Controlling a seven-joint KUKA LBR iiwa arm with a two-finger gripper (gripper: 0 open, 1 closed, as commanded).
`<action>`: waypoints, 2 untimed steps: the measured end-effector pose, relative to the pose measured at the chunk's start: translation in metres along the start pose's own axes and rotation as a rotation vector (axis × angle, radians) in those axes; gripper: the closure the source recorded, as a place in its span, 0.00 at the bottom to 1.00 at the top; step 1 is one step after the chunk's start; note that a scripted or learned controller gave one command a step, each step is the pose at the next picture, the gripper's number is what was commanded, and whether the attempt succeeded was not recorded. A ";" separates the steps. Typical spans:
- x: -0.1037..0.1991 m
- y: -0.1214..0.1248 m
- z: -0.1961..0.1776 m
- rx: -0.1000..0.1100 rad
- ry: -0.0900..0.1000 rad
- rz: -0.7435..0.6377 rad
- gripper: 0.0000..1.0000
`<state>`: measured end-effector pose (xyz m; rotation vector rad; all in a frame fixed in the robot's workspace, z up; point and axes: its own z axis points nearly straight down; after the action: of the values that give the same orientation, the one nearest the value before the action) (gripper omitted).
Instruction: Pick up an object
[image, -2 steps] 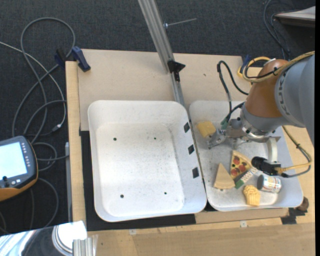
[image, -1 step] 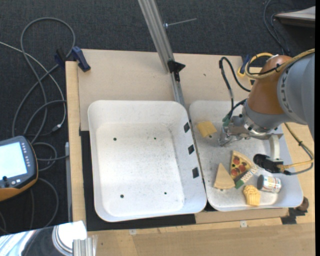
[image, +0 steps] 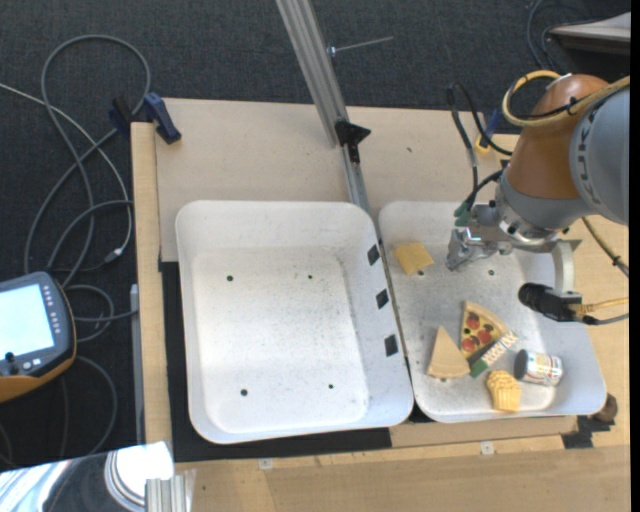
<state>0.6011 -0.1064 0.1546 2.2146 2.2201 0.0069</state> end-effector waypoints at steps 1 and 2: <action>0.003 0.012 -0.051 -0.001 0.000 0.000 1.00; 0.005 0.004 -0.107 -0.001 0.000 0.000 1.00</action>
<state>0.6043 -0.1012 0.2615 2.2142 2.2192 0.0081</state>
